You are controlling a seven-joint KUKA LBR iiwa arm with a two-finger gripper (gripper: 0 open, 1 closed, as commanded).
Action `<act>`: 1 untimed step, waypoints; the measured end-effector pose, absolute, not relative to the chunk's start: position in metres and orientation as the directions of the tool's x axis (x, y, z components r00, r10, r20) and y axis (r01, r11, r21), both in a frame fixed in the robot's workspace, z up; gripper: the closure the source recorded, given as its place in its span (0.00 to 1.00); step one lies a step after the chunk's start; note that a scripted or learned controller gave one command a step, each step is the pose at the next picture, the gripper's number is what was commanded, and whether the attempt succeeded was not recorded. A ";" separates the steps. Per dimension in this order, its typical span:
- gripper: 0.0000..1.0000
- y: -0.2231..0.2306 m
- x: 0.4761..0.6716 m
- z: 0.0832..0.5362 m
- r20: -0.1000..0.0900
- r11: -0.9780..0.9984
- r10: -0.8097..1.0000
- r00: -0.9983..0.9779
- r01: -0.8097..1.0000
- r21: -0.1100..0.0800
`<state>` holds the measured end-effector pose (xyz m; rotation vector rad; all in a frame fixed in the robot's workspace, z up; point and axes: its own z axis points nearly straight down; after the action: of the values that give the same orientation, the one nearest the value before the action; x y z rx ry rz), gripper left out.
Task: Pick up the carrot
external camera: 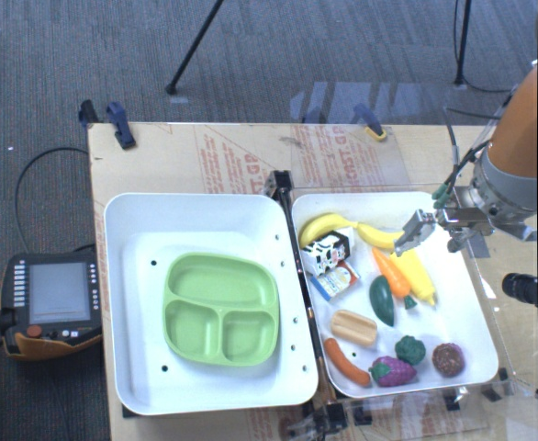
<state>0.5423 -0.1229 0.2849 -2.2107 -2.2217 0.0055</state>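
Where the grey arm reaches in from the right, its gripper [416, 231] hangs over the right-hand shallow white bin [483, 333], just above the upper end of the slim orange carrot [392, 275]; how far it is open cannot be told, and nothing shows in its grasp. The carrot lies slantwise mid-bin, touching a long yellow banana [414, 267] on its right and close to a dark green pepper [382, 300] below. A light green compartment plate [221, 309] sits in the left bin [127, 246].

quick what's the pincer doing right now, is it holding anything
Pincer: above the carrot in the right bin, nothing seen between its fingers; open or shut cannot be told.
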 end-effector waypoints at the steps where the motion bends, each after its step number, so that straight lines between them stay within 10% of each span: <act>1: 0.00 -0.128 0.567 0.166 0.008 0.143 0.990 -0.143 0.990 -0.017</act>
<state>0.5674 -0.1282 0.1662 -2.0452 -2.3619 0.0125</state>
